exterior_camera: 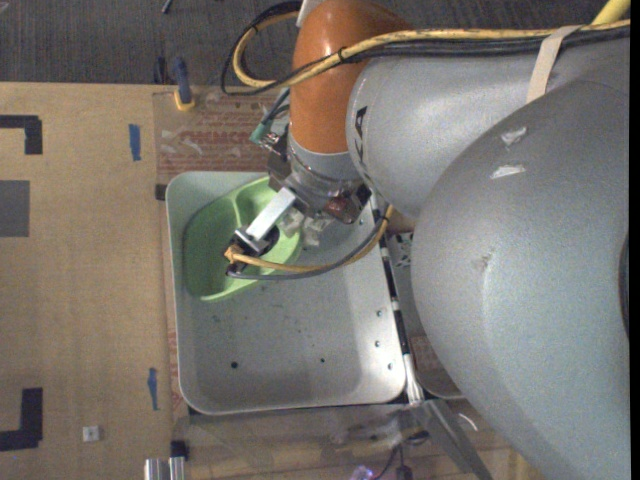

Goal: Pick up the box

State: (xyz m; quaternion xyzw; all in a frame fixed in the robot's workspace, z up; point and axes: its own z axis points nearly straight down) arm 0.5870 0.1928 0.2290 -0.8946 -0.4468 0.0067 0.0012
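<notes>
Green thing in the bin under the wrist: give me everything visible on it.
The green dish is pale green, smooth and plastic-looking, a shallow rounded shape with a raised rim. It lies seemingly open side up in the white bin, in the corner at the view's upper left, close to the left wall. The arm hangs over it and hides its right part; contact there cannot be told.

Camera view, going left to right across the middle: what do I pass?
In order: black tape mark on the tan board → blue tape strip → white bin, left wall → green dish in that bin → orange band → grey arm.
</notes>
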